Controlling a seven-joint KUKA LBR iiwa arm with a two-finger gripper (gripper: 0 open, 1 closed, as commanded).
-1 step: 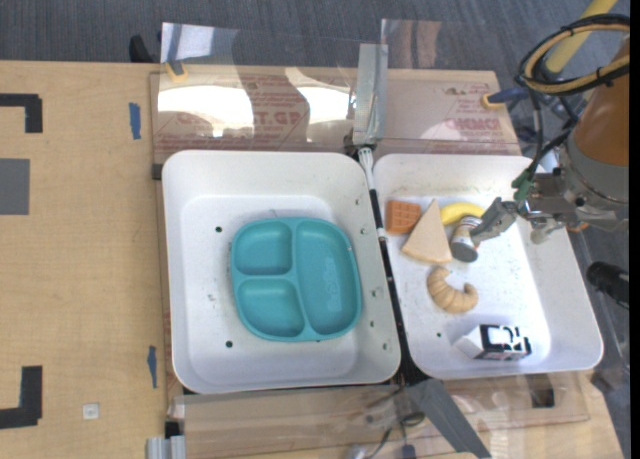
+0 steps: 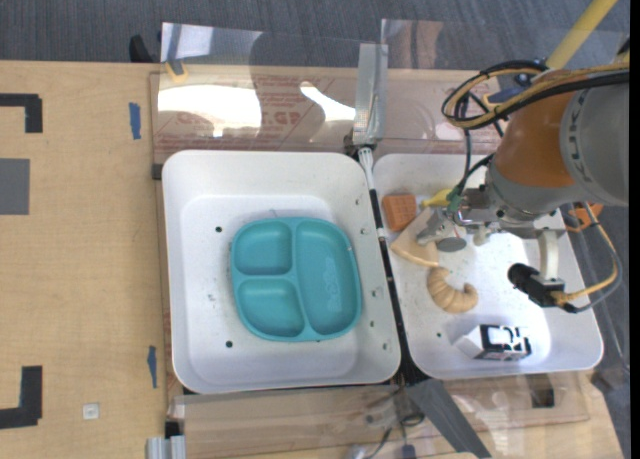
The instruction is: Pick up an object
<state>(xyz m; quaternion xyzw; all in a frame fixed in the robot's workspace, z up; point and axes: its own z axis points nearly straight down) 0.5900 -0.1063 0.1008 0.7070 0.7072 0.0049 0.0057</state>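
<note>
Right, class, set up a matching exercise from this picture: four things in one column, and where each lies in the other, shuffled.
Things:
1. teal divided plate
2. croissant
3. orange block
4. black-and-white box

Places:
A. right bin, near front edge
B. left bin, middle
C. right bin, far-left corner
D. right bin, middle

Pairs: 1-B, 2-D, 3-C, 4-A

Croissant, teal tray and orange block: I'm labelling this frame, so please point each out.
croissant [image 2: 452, 294]: camera view, middle of its curved body.
teal tray [image 2: 328, 277]: camera view, floor of its long compartment.
orange block [image 2: 399, 211]: camera view, centre of its top face.
</note>
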